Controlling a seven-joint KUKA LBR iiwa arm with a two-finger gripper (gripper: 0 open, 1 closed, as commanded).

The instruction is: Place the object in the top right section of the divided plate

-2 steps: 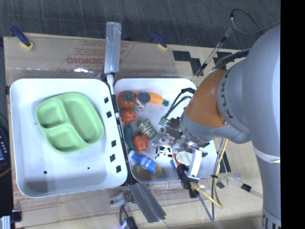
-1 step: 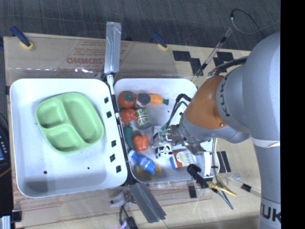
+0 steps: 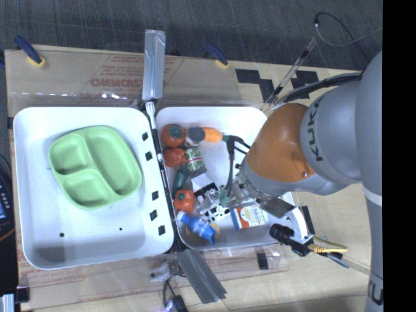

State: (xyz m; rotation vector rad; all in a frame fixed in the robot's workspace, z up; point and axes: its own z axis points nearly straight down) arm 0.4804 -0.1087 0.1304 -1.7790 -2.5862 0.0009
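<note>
Low in the right bin [image 3: 260,117], the claw [image 3: 218,203] sits among toy foods [image 3: 185,155], its opening impossible to tell, while the green divided plate [image 3: 95,166] lies in the left bin [image 3: 39,239].

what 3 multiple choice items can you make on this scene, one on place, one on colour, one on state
1. Where is the plate?
A. left bin
B. right bin
C. on the bench outside the bins

2. What colour is the plate?
A. blue
B. green
C. red

3. What lies on the plate?
A. a carrot
B. a carton
C. nothing

Key:
1 A, it lies in the left bin.
2 B, it is pale green.
3 C, all its sections are bare; the carrot, the carton and the other items sit in the right bin, under the arm.
</note>
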